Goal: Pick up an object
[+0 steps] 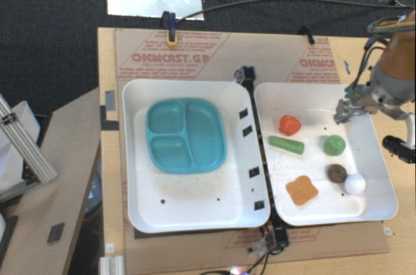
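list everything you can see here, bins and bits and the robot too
left bin: 1, white, left half of the bench
divided plate: 1, teal, inside the left bin
right bin: 1, white, beside the left bin
red piece: 1, red, right bin, upper middle
green stick: 1, green, just below the red piece
green ball: 1, green, right of the stick
brown ball: 1, brown, below the green ball
white ball: 1, white, touching the brown ball
orange piece: 1, orange, lower middle
gripper: 1, grey, over the right bin's upper right
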Available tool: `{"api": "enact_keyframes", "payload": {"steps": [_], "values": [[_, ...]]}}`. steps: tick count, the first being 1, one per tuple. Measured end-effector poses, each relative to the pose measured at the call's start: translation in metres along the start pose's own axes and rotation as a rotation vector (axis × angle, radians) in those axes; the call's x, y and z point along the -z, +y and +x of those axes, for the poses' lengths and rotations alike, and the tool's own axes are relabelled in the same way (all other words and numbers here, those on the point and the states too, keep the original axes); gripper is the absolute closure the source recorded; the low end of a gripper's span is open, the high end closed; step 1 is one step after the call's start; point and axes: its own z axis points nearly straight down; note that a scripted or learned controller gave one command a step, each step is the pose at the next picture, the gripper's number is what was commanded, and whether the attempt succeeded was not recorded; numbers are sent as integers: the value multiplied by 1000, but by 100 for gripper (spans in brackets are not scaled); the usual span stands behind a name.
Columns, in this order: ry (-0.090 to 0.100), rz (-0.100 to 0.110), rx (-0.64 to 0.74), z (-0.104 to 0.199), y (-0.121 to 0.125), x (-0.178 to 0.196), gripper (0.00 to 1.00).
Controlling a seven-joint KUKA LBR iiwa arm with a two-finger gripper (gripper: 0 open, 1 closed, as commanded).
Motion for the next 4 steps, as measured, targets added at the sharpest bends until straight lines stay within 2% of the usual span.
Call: {"api": "enact_keyframes", "payload": {"steps": [1, 4], "values": [[0, -1, 4, -1, 2, 55, 100], [4, 4, 8, 152, -6, 69, 100]]}}
